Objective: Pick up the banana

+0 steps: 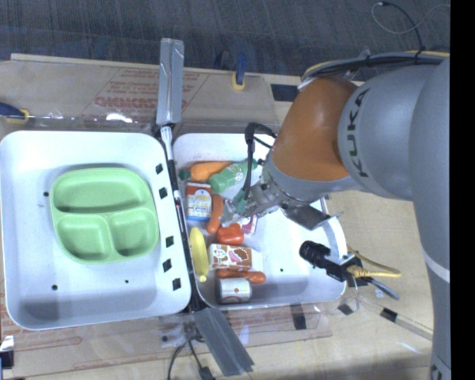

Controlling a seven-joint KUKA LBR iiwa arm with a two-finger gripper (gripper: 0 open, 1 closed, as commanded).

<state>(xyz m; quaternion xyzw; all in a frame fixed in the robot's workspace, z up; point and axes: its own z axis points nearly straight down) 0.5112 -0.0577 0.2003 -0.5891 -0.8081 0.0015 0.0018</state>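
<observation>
Slim yellow curved banana [199, 252] lying along the left wall of the shallow white right-hand bin [301, 279], hemmed in by a printed snack carton [229, 256]. Gripper [241, 206] poised above the red and orange clutter nearby (opening impossible to judge). Nothing visibly grasped.

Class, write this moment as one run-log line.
gripper: over right bin clutter | banana: lying by left wall, ungrasped | green tray: left bin

Grey KUKA arm [396, 125], orange wrist band [313, 133], black cables [257, 145]
</observation>
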